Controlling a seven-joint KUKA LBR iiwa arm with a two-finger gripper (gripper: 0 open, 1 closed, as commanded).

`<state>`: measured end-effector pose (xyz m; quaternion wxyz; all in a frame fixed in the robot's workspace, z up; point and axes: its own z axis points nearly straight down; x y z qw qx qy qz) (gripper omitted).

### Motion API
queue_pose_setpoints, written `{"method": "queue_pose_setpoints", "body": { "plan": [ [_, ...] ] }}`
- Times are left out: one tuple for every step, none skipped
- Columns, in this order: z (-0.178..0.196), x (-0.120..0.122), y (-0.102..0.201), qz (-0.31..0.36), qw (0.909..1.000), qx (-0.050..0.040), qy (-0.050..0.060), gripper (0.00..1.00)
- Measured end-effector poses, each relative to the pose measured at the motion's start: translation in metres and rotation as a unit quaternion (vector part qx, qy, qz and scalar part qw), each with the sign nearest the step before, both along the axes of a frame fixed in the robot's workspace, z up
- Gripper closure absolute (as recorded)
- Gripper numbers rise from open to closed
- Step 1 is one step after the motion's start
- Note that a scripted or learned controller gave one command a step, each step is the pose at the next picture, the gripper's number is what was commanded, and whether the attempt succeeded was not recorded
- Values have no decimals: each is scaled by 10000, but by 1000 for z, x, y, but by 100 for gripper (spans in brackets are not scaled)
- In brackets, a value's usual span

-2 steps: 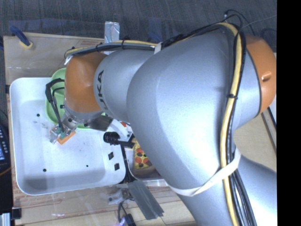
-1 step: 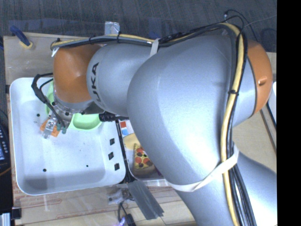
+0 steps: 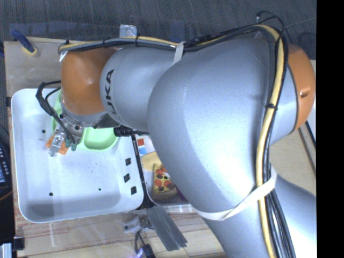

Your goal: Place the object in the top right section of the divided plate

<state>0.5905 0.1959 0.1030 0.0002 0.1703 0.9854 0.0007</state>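
Across most of the frame, from the right edge toward the upper left, my grey arm (image 3: 215,133) stretched over both bins, its orange band (image 3: 83,82) sitting above the left bin (image 3: 70,198). Below that band, at the left-centre of the frame, my gripper (image 3: 60,143) hung over the white floor of the left bin, pinching a small orange object (image 3: 55,141) between its fingers. Just to its right lay the green divided plate (image 3: 99,138), partly hidden under my wrist. Further right, past the wall between the bins, a pizza-slice toy (image 3: 161,181) and a card with red and blue patches (image 3: 142,147) lay in the right bin, near the lower centre.
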Motion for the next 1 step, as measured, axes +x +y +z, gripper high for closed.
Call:
{"method": "queue_pose_setpoints", "body": {
  "plan": [
    [-10, -18, 24, 2008, 9796, -1, 5, 100]
  ]
}}
